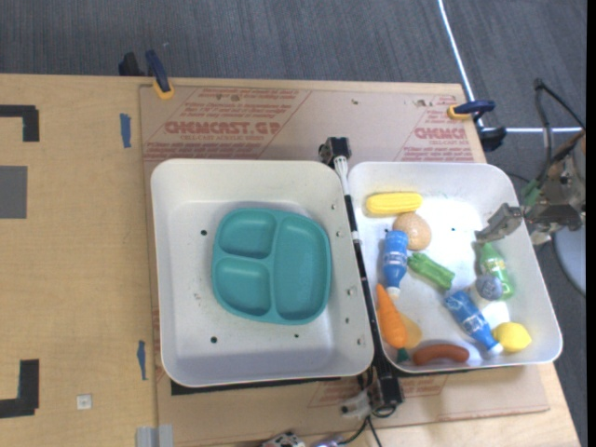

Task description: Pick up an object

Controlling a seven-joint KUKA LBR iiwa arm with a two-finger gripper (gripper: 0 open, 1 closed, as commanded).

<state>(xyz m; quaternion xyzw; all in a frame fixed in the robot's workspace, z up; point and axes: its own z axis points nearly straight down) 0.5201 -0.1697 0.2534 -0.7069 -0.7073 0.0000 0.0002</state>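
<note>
The right white bin [533, 250] holds several toy items: a yellow corn cob [393, 203], a tan egg [413, 232], a blue-and-white bottle [395, 259], a green bottle [430, 270], an orange carrot [392, 317], a brown sausage [440, 352], a second blue bottle [468, 319], a yellow lemon [513, 337] and a green can [493, 276]. My gripper [496, 225] hangs over the bin's right side, just above the green can. Nothing shows in its grasp.
The left white bin [177, 250] carries a teal divided plate [272, 264]. Both bins rest on a brown cardboard sheet [242, 124] held by clamps. Cables and arm hardware [559, 203] crowd the right edge.
</note>
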